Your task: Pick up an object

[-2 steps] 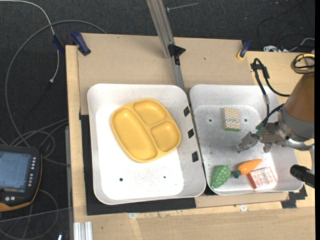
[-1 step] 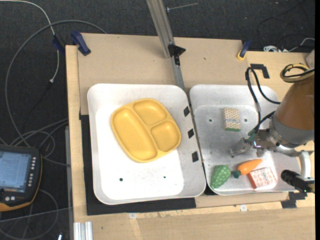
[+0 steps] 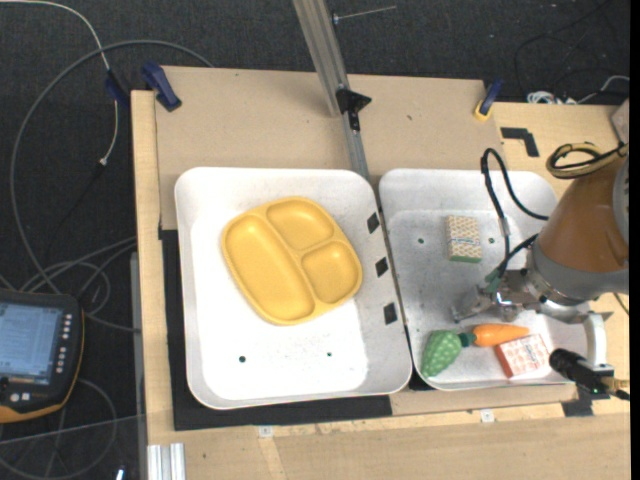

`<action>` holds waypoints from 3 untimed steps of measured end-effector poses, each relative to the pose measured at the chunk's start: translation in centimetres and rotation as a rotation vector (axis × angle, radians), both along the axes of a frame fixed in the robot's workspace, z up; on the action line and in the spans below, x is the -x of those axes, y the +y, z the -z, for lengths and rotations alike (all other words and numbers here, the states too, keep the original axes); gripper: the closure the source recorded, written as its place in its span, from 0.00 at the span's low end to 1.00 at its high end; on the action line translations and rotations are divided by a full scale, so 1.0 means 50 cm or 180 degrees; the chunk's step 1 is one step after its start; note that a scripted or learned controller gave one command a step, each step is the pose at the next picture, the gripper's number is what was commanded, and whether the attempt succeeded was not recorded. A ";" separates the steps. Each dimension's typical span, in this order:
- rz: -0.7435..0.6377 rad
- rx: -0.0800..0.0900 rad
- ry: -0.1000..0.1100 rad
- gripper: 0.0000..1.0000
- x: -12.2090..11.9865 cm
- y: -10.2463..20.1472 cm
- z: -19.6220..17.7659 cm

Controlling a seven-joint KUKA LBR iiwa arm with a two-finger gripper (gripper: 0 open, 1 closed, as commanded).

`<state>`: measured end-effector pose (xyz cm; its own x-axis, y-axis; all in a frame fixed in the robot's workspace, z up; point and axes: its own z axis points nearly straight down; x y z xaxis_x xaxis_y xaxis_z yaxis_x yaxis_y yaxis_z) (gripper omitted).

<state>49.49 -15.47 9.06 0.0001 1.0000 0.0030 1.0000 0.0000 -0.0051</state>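
Observation:
My gripper (image 3: 484,304) hangs low over the right bin (image 3: 420,203), near its front right, at the end of the grey and orange arm. Just in front of it lies a toy carrot: the orange body (image 3: 497,335) points right and the green leafy top (image 3: 441,354) points left. An orange-red packet (image 3: 526,355) rests against the carrot's right end. A small pale patterned box (image 3: 464,238) sits farther back in the same bin, apart from the gripper. Nothing is seen held.
In the left bin (image 3: 200,298) lies a yellow divided plate (image 3: 290,260). A metal post (image 3: 330,58) rises behind the gap between the bins. Black cables (image 3: 495,193) loop over the right bin's back. A tablet (image 3: 35,353) lies off the bench at left.

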 end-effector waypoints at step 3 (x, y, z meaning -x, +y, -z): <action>-0.0006 0.0014 -0.0035 1.00 -0.022 0.001 -0.233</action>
